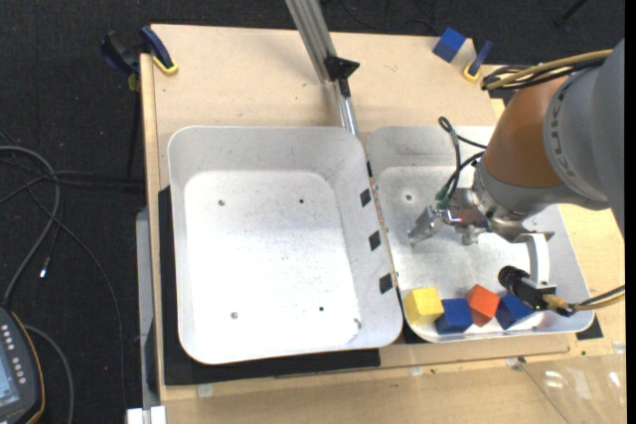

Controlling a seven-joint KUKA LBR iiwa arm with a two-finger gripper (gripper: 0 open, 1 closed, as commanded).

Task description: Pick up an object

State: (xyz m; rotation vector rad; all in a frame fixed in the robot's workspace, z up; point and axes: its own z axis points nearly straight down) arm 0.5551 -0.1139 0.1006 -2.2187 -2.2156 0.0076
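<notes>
Gripper (437,221) of the arm hangs over the bare middle of the right bin (397,149), jaws apart and holding nothing. Candidate blocks, yellow (423,303), blue (455,315), orange (484,303) and a second blue (515,311), crowd the bin's near edge, well below the jaws; that rim probably hampers a clean approach.

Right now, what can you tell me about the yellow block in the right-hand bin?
The yellow block is a small cube with a plain, solid-coloured, matte surface, plastic or painted wood by its look. It sits flat on the floor of the right bin, in the near corner closest to the left bin. A blue block lies right beside it, seemingly touching, with an orange block further along. The gripper hangs above the bin floor farther back, well apart from it.
</notes>
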